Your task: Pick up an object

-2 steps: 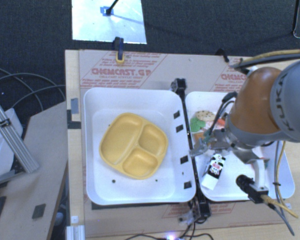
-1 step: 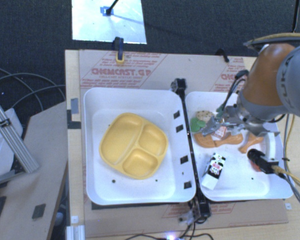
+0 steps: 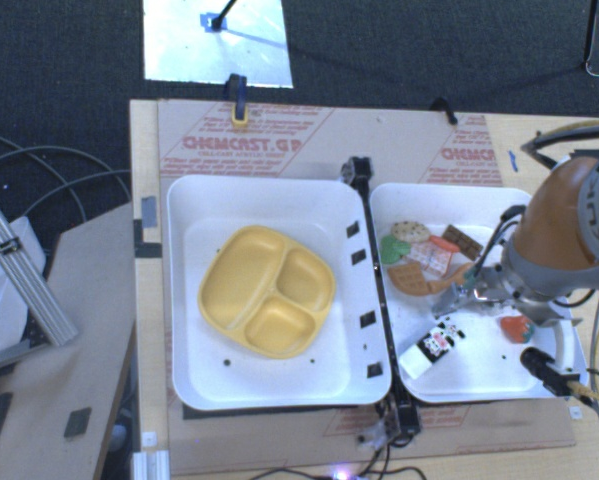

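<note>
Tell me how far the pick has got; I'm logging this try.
Done: the arm has reached over the right bin. In hand: its pincer sits low by the pile of food items; no grasp can be made out. Left: closing on an item and lifting it. The yellow tray lies in the left bin.

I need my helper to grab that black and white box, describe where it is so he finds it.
Look in the right bin, at its near left corner. The black-and-white box lies there slanted, apart from the cookies piled farther back, and is the only black-and-white item.
</note>
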### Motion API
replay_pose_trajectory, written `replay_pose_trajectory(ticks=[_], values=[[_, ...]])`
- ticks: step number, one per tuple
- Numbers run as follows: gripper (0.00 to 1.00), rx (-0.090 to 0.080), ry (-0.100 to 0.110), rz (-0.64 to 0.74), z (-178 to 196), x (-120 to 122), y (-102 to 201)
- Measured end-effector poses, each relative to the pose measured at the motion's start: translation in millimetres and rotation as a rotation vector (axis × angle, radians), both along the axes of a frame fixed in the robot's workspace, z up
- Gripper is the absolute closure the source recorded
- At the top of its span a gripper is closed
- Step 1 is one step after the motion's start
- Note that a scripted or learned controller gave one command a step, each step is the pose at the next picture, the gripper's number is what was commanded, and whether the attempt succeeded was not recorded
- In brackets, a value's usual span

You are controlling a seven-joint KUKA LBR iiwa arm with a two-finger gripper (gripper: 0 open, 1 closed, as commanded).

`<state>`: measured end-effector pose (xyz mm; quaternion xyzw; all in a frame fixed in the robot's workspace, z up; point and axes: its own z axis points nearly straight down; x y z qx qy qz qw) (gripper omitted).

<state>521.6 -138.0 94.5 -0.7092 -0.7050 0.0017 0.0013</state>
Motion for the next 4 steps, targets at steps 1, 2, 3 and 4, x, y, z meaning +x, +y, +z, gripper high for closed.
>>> replay_pose_trajectory(ticks=[1, 2, 3, 4], values=[[0.0, 0.003, -0.002, 0.011, -11, -37, 53], [0.0, 0.0, -0.009, 0.01, 3, 9, 54], [0.0, -0.004, -0.008, -0.002, -10, -3, -76], [0.0, -0.001, -0.013, 0.015, 5, 74, -41]])
